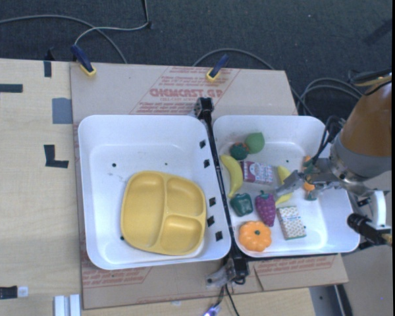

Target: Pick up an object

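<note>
— While the gripper (301,184) hangs over the right bin (316,242), what's under it?
— It sits near that bin's right wall, just beside a small yellow piece (282,174). Whether it grips anything, I cannot tell.
— And the toys?
— A banana (233,173) lies along the left wall, with a green ball (254,141) near the far edge. The grapes (266,209) are mid-bin, and a pumpkin (255,236) is by the near edge. A speckled box (291,222) lies just right of the pumpkin.
— The left bin (99,150)?
— It carries a yellow tray (163,212) toward its near edge.
</note>
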Action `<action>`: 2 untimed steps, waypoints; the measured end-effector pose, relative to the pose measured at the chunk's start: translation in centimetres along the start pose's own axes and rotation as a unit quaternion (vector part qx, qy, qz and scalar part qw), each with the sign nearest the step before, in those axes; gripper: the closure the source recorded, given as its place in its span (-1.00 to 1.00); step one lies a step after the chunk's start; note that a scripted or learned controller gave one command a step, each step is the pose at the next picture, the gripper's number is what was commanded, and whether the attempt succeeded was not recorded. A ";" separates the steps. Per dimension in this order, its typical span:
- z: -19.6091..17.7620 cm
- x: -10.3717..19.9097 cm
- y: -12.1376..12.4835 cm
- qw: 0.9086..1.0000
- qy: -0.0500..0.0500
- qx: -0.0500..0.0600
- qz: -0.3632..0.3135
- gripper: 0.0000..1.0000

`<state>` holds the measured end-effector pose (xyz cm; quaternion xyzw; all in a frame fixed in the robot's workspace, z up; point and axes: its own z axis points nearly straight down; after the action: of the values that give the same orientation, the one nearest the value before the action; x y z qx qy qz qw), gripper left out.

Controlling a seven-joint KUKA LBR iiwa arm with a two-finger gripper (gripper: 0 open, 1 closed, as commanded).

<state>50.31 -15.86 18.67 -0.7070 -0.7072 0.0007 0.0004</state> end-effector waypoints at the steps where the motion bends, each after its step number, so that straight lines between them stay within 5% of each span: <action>1: 9.7 2.2 8.2 1.000 0.000 -0.005 -0.001 -1.00; 2: 10.1 4.8 15.2 1.000 -0.001 0.008 0.002 -1.00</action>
<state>65.49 -11.03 8.51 -0.7084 -0.7058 0.0067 0.0052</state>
